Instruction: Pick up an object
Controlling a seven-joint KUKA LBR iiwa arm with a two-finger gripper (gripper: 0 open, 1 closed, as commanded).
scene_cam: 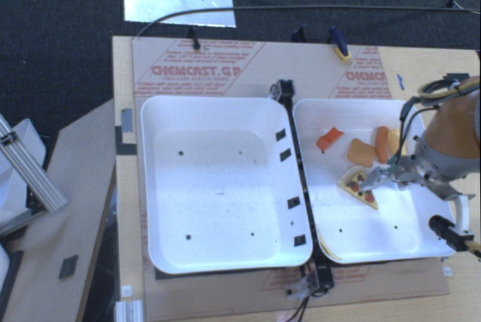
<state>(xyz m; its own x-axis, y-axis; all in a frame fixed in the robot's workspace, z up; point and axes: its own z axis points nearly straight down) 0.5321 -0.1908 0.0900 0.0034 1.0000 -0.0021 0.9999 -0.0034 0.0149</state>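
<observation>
The robot's gripper (370,179) reached into the right bin (376,234), its tip over a toy pizza slice (359,187) near the bin's middle; whether the fingers were open or closed could not be told. An orange block (361,153), a red piece (329,138) and an orange cylinder (382,143) lay just behind. The slice looked light, stiff and flat, probably best pinched across its edges.
</observation>
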